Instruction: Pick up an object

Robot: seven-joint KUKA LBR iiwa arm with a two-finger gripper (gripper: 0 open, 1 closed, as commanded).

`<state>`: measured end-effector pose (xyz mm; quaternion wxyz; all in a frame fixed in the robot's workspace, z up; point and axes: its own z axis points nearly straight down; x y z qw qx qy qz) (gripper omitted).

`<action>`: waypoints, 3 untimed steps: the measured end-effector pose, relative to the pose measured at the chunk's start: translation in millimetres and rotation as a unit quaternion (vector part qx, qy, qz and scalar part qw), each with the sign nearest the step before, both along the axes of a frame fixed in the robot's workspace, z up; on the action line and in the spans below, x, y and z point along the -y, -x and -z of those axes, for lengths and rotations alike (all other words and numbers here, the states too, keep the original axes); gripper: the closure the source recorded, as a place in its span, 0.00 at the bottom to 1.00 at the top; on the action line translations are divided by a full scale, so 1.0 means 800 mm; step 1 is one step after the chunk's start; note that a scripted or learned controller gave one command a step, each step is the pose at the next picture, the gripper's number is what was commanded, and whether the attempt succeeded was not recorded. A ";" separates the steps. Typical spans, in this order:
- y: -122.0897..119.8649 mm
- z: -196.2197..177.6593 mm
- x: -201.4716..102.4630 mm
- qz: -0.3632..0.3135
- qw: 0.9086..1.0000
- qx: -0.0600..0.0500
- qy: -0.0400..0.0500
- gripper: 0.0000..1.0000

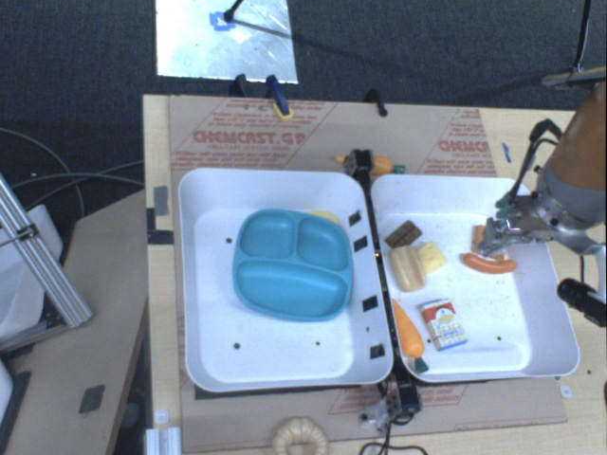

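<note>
**Desk:** Where did the arm stand over the two shallow white bins on the counter?

**Photographer:** The metal end effector (490,240) hung low in the right-hand white bin (541,349), just above the left end of a curved orange-red plastic sausage (489,263) near that bin's right side. From this slanted angle I could not tell how far open it was, and nothing was seen in its hold.

**Desk:** What else lay about?

**Photographer:** In the same bin, a small brown block (404,233), a pale yellow lump (432,256) touching a tan bread-like roll (408,269), an orange plastic carrot (408,330) along the left wall, and a small red-and-white printed carton (443,323). A blue sectioned plastic plate (292,263) sat in the left-hand white bin (204,349).

**Desk:** Which step was this?

**Photographer:** It looked like the approach, or the grasp itself, with the sausage as the likely target. The next move appeared to call for closing squarely across the sausage's narrow body, then lifting straight up; so curved and smooth a piece could easily have rolled away.
</note>
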<state>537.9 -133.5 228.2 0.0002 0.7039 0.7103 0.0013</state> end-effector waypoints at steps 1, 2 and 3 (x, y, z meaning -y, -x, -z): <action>0.004 0.014 -0.070 0.000 1.000 -0.001 0.000 1.00; 0.017 -0.001 -0.135 -0.001 1.000 0.000 0.000 1.00; 0.026 -0.001 -0.190 0.000 1.000 -0.001 0.000 1.00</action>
